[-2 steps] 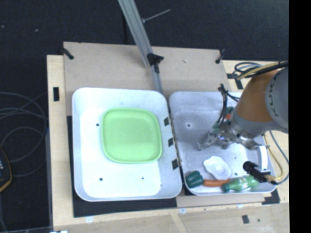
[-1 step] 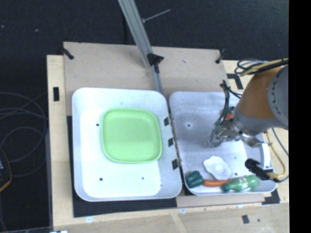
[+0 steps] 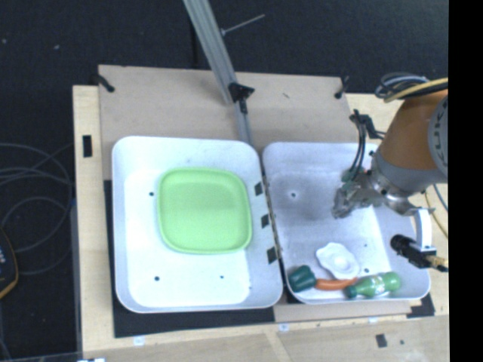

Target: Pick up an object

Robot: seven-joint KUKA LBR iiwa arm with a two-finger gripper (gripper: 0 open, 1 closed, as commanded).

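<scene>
Worktop (image 3: pixel 181 96) carrying two white bins: left bin (image 3: pixel 136 277) with green plate (image 3: pixel 204 210), right bin (image 3: pixel 302 172) with clutter along near edge. Hand (image 3: pixel 346 200) hanging over bare mid-floor of right bin, nothing between fingers; spread not readable. Candidates: green bottle (image 3: pixel 375 284), white fried-egg toy (image 3: pixel 337 260), orange carrot (image 3: pixel 332 283), dark green piece (image 3: pixel 301 278), all bunched against wall. Risk: wall contact, or clamping two at once.

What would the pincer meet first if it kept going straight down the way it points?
Most likely bare floor of the right bin; the pincer points at a spot above the white object, though depth is hard to judge from this slant.
</scene>
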